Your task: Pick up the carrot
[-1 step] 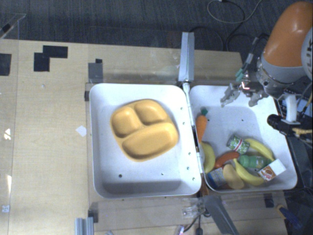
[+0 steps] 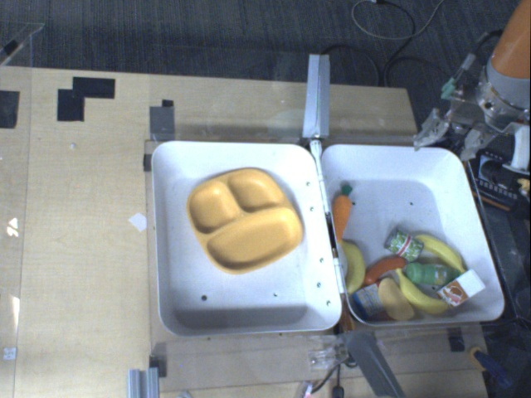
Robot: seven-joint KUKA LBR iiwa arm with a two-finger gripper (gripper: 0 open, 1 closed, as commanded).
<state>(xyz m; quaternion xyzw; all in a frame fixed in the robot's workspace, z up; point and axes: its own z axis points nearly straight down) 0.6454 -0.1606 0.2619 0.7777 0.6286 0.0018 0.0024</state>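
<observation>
Orange and long, the carrot [image 2: 341, 214] is lying in the right bin [image 2: 431, 172], pressed up close to that bin's left wall. Its green top is pointing to the far side and its thin tip is pointing to the near side. Nothing is holding it.

The end effector [image 2: 452, 127] is hanging over the far right corner of the right bin, well apart from the carrot. It is too small and blurry, so I cannot tell how it is set. Nothing is showing in it. The grey arm with its orange band [image 2: 510, 52] is reaching in from the right edge.

Just near the carrot's tip, a yellow banana [image 2: 354, 264] is lying along the same wall. More things are sitting in a heap in the near part of the right bin: a red-orange piece [image 2: 383, 268], a small green and white can [image 2: 402, 244], a green bottle [image 2: 430, 274], another banana [image 2: 431, 247], and a little white and orange carton [image 2: 460, 288].

The left bin [image 2: 166, 264] is holding a yellow tray [image 2: 245, 218] with three dips in it, sitting in the far middle part of that bin.

Both bins are sitting side by side on the pale wooden worktop [image 2: 75, 222]. A black cable [image 2: 390, 15] is lying looped on the dark floor beyond it.
</observation>
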